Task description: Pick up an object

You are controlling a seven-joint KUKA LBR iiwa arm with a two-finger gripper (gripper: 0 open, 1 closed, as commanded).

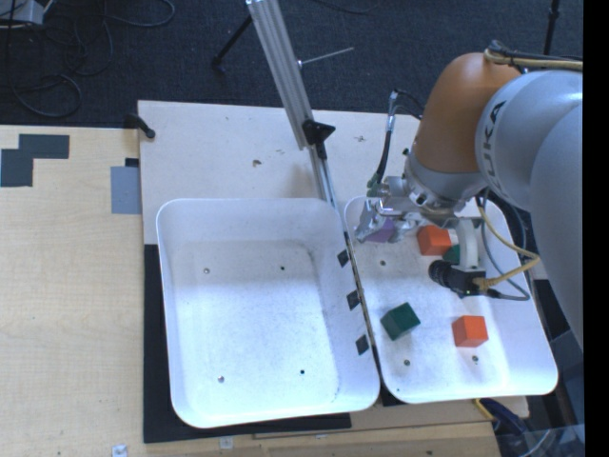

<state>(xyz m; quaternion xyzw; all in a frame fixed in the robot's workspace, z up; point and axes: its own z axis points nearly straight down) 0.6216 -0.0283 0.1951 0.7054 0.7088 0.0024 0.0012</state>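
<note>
My gripper point(374, 221) hangs low over the far left corner of the right bin point(504, 374), under the arm's orange band. A purple object point(383, 235) lies right beneath it, partly hidden by the gripper; whether it is touched is unclear. An orange block point(434, 240) sits just right of the gripper, with a small green piece point(454, 253) beside it. A dark green cube point(401, 320) lies nearer the front by the bin's left wall. Another orange block point(469, 330) lies to its right.
The left bin point(181, 255) stands beside the right one, sharing a middle wall with black clips point(354, 298). A slanted metal rail point(285, 74) rises behind the bins. Black cable loops point(466, 279) hang from the wrist over the right bin.
</note>
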